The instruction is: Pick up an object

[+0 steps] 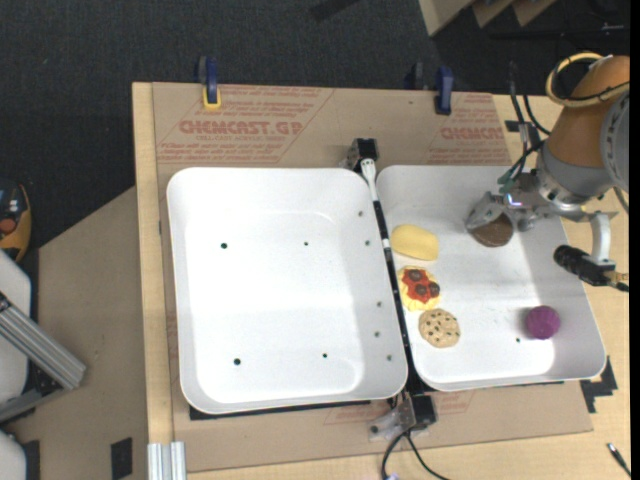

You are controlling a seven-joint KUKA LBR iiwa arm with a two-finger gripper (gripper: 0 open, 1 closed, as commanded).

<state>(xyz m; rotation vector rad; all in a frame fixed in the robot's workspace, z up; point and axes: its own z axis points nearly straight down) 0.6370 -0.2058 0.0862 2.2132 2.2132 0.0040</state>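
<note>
The right bin [480, 298] holds several small objects. A yellow lump [414, 241] lies near its left wall, with a red and yellow pizza-like piece [419, 286] and a speckled cookie [439, 327] below it. A purple ball [541, 322] rests near the front right corner. My gripper [497, 216] is down at the bin's far right part, directly over a brown rounded object [491, 234] that it touches or nearly touches. The gripper body hides the top of that object.
The left bin [270, 288] lies beside the right one, the two sharing a dark divider edge [385, 268]. Cables and a black fitting [585, 263] hang off the arm over the right bin's right rim. Blue clamps [209, 80] hold the board's far edge.
</note>
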